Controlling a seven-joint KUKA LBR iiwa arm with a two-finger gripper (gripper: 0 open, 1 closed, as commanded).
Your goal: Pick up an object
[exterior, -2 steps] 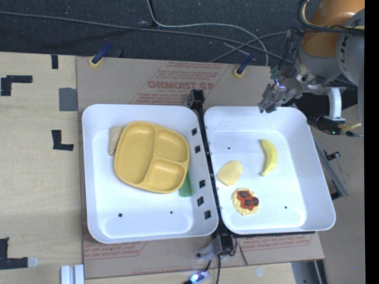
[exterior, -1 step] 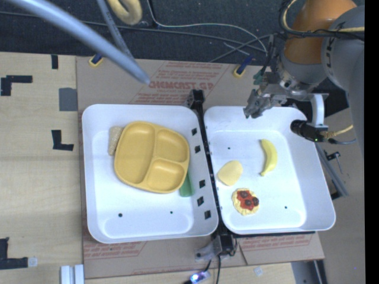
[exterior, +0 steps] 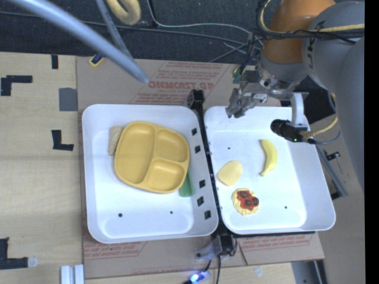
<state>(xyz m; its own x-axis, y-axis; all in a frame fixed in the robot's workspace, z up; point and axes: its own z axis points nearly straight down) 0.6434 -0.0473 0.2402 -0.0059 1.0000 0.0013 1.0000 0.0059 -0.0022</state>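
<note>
While my tool (exterior: 237,108) hangs over the right bin's (exterior: 308,215) far-left corner, its grip state unclear, the toy banana (exterior: 268,157), pale yellow piece (exterior: 230,172) and little pizza (exterior: 246,202) lie nearer. Dropping here risks striking the bin wall and grabbing nothing.

yellow tray (exterior: 151,156) | yellow banana (exterior: 269,156) | white bins (exterior: 100,176) | red-topped pizza (exterior: 246,202)
</note>
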